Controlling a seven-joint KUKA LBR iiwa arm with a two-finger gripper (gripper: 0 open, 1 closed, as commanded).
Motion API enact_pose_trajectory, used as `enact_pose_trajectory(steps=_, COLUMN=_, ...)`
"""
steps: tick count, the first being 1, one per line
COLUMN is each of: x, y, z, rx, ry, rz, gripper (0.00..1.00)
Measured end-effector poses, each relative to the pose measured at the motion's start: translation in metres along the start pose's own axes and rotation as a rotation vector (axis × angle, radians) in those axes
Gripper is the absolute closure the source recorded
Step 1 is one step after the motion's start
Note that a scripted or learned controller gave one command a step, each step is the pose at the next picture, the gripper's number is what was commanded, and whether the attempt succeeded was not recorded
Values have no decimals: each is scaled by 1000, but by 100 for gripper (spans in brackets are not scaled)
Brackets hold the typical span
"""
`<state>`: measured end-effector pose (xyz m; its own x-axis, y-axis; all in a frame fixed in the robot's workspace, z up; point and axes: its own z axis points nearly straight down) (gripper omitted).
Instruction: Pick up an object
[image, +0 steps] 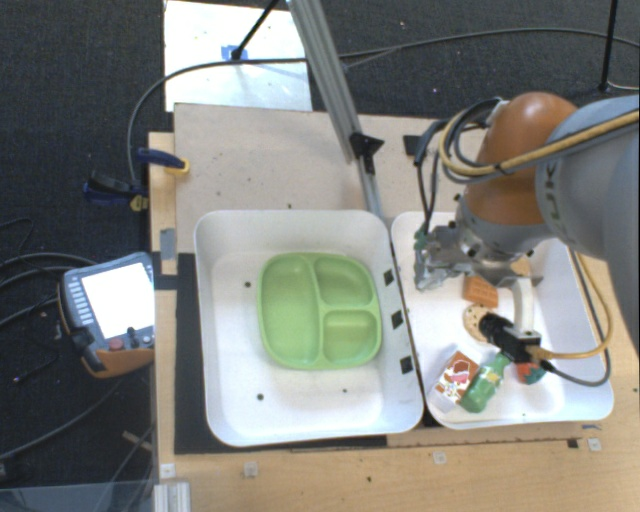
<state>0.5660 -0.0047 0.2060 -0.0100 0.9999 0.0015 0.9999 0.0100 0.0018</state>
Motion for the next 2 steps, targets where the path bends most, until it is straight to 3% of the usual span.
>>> enact_pose_trajectory(steps=2, x=104, y=39, z=-11, rx=-2, ry=0, rz=2, gripper=100)
